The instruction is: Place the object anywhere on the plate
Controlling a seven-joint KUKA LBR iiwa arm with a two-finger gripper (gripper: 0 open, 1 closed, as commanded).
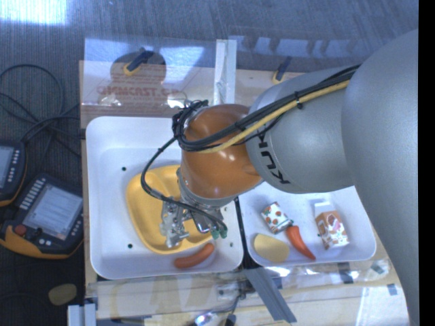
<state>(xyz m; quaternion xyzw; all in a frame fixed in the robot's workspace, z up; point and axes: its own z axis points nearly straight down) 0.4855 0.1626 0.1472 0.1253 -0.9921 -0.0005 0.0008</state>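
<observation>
Two shallow white bins are sitting side by side on the tabletop (95,87), and the big grey arm (340,128) with its orange band (217,155) is reaching across from the right over the left bin (102,182). Inside that bin a yellow plate (143,209) is lying flat, taking up much of the floor. The gripper (178,231) is hanging low over the plate's near half; whether anything is sitting in its grasp, or how wide it is standing, I cannot tell, since the metal parts are blurring together against the yellow.

Just off the plate's near rim, touching or almost touching it, an orange-red sausage (194,257) is lying on the bin floor. It is looking like the likely object, being nearest the gripper. In the right bin (363,246) are resting a pale yellow wedge (270,248), an orange carrot (299,242), a spotted mushroom-like toy (274,216) and a small patterned carton (330,228).

The sausage is probably a light, hollow plastic toy: stiff, smooth, rounded, so prone to rolling or squirting out. Taking it across its short width at mid-length seems best, approaching squarely from above.
</observation>
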